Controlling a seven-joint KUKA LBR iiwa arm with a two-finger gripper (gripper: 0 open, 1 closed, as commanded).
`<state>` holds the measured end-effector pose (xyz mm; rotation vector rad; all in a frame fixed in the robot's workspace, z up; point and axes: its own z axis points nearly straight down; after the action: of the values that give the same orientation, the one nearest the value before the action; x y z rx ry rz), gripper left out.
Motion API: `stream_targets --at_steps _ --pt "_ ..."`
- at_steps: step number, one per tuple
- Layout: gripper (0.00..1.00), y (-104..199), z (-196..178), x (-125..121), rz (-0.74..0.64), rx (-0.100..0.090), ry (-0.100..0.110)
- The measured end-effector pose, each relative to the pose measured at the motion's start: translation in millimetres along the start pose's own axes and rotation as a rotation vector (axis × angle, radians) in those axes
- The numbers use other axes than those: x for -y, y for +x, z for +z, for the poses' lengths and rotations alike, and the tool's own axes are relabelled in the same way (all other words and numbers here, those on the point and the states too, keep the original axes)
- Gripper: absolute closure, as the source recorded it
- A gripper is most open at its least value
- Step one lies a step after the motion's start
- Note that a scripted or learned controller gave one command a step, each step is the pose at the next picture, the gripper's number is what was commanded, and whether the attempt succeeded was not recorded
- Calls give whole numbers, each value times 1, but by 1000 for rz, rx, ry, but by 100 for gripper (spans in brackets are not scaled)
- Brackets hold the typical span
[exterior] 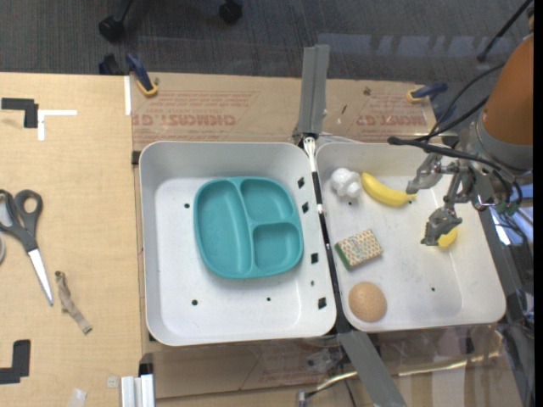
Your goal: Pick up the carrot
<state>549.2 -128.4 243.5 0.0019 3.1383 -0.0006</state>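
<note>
One small yellow-orange carrot (pixel 448 237), stubby, at the jaws' tip, grip impossible to tell

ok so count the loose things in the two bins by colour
Teal: 1, the teal three-compartment plastic plate in the left bin
White: 1, the small white lumpy object
Yellow: 2, the yellow banana and the small yellow piece at the gripper
Speckled: 1, the multicoloured speckled block
Tan: 1, the round tan ball
Total: 6
</note>
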Motion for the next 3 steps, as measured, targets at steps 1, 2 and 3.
stream_targets --at_steps 1,2,3 --pt "0 2 122 -3 -147 -1 0" --pt "0 16 97 61 -278 2 1" --pt "0 43 151 3 -529 0 -1"
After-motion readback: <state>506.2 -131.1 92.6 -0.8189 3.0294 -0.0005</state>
